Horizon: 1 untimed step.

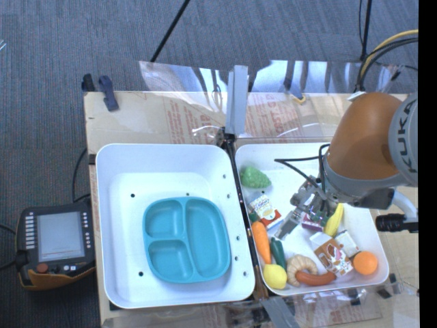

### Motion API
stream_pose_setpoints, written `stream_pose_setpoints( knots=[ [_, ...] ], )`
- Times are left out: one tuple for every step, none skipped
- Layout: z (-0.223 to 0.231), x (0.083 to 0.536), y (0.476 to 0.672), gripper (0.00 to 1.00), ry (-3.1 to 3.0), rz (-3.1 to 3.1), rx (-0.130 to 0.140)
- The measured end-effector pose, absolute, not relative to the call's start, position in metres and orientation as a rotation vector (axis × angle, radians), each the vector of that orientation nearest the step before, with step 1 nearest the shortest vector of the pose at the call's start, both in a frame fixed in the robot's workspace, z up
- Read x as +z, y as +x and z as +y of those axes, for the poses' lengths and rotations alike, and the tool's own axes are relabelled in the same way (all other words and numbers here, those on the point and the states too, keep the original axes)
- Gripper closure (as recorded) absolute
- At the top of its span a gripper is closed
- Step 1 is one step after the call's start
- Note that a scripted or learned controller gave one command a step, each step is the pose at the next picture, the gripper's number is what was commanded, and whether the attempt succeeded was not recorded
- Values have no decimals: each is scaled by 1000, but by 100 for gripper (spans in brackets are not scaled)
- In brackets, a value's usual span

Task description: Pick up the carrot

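On the desk [136, 118] sit two white bins: the left bin [113, 183] holds a blue divided plate [186, 239], the right bin [379, 234] a jumble of toy food. Above the right bin hangs the arm [365, 145], its hand [295, 217] low among the items; whether its fingers are spread or pressed together I cannot tell. Just left of the hand lies the carrot [261, 242] (untouched), against the bin's left wall, beside a lemon [274, 276].

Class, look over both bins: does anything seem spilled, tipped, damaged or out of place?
Nothing stands out. The blue divided plate lies flat in the left bin; the carrot and other toy foods sit loosely piled inside the right bin, none spilled over.
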State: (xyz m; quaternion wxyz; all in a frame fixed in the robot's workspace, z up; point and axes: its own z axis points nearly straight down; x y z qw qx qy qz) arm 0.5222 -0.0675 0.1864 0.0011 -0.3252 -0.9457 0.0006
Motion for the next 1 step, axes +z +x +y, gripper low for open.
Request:
stream_pose_setpoints(
  knots=[
    [-12,197,475,0,-1603,-2695,4]
  ],
)
